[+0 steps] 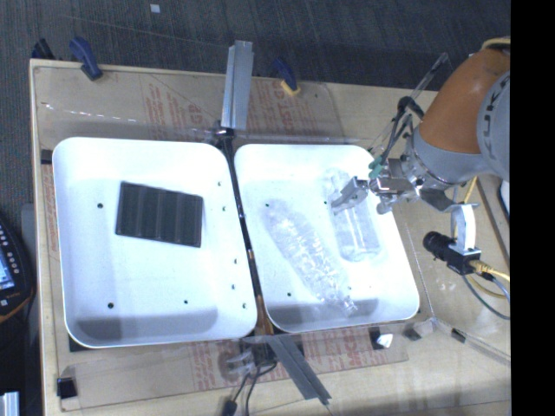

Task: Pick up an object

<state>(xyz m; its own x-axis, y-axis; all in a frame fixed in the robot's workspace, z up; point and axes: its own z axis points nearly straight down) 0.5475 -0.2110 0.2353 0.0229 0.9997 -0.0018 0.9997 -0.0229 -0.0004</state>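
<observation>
Two bins side by side on the counter (451,371). Left bin (78,232): flat ridged pad (159,214) lying toward its rear left. Right bin (395,276): long bottle (308,254) lying slantwise through the middle, shorter bottle (355,224) just beside it on the right. End effector (351,193) over the shorter bottle's rear end, arm (460,137) reaching in from the right
</observation>
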